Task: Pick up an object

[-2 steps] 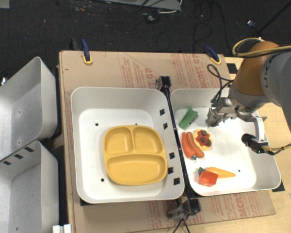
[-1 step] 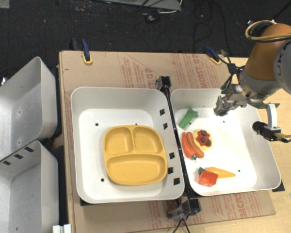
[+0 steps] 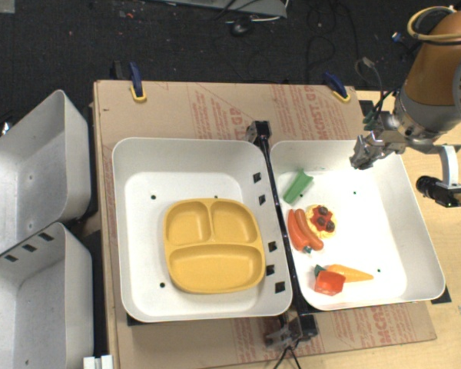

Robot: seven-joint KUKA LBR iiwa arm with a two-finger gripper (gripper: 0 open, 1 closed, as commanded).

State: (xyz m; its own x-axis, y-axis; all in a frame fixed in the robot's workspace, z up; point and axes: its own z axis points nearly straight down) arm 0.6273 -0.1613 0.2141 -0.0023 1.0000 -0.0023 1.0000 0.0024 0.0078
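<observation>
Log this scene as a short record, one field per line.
left bin: yellow tray
right bin: green block, hot dog, pizza slice, carrot, red piece
gripper: over the right bin's far right corner, nothing seen in it
arm: reaches in from the right
picked up: nothing yet

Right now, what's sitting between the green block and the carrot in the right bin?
In the camera view, the hot dog and a small pizza lie between the green block and the carrot.
</observation>
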